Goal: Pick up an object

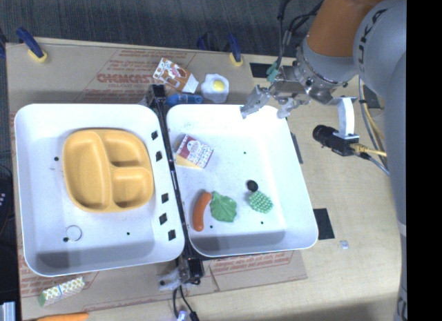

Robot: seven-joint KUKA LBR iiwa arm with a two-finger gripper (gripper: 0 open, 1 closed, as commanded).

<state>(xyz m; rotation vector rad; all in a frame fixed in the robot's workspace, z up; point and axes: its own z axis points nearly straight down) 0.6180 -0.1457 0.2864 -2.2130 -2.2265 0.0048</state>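
Five small things lie in the right bin [293, 174], any of which would satisfy the task: one red-and-white snack packet [193, 152] near the upper left, one orange sausage-shaped piece [200, 210] low down, one flat green leaf [223, 206] touching or just beside it, one knobbly green piece [260, 202] further right, and one small black disc [252, 186] just above that. One gripper [269, 103] hangs over the bin's upper rim, its two fingers spread apart with nothing between them, well away from all five. To do the step well, I would judge the sausage or the knobbly green piece the best targets, since each has some height for the fingers to close around, while the leaf and the packet look flat and likely to slip. The gripper should come straight down with its fingers straddling the narrow width of the chosen piece, clear of the neighbouring leaf. In the left bin [34, 195] sits one yellow divided tray [107, 169]. On the cardboard behind the bins lie one more printed packet [170, 73], one yellow-and-white piece [215, 87] and one blue item [183, 99].
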